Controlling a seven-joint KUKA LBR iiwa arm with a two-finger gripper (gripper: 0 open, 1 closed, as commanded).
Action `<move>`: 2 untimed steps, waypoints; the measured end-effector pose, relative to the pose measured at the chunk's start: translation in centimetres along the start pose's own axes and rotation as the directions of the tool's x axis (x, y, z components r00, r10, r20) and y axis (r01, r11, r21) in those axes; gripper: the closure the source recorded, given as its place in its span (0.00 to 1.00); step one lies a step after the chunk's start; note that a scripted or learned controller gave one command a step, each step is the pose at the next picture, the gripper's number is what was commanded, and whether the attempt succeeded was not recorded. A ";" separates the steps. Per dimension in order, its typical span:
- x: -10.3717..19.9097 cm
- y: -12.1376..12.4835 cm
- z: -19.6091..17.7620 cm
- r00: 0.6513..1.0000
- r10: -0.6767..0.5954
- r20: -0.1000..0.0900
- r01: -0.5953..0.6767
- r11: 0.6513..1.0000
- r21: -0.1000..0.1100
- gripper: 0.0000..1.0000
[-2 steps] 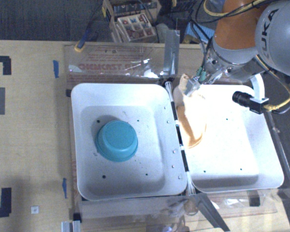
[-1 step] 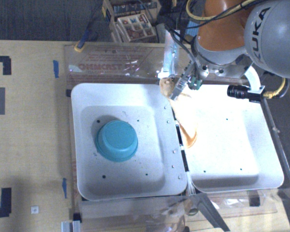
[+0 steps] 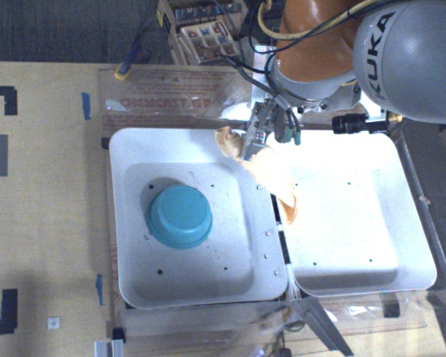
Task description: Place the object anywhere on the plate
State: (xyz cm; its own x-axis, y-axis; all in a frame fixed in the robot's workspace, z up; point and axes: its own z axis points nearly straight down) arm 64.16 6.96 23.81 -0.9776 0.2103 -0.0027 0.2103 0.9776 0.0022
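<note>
- Across the middle of the frame sit the two shallow white bins: the left bin and the right bin touch along their inner walls, both matt and lightly speckled, a surface that looks unlikely to grip anything laid on it.
- In the upper right of the frame the grey arm with its orange band reaches down toward the bins' upper edge.
- In the left bin, left of centre, lies the blue plate (it reads as a small round dish, seemingly upside down), with bare bin floor all round it and well apart from the object.
- At upper centre, draped over the shared bin walls, is the object: a pale yellow-orange, floppy piece, probably light and soft, likely to sag and swing when lifted. Its upper end near the rim looks the best place to grip.
- Just above it is the gripper, at the object's upper end; whether the claw is apart or clamped on the piece cannot be told from here.
- Beyond the bins, at top centre, stands a small box of printed cards on dark floor.
</note>
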 end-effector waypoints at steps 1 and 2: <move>0.9 4.5 0.9 0.978 -0.206 0.002 0.206 0.978 -0.001 1.00; 3.3 9.2 1.0 0.978 -0.210 -0.001 0.210 0.978 -0.001 1.00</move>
State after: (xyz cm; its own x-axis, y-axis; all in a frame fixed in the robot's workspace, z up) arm 62.91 16.61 22.82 -1.0000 0.0005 -0.0025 0.0005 1.0000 0.0023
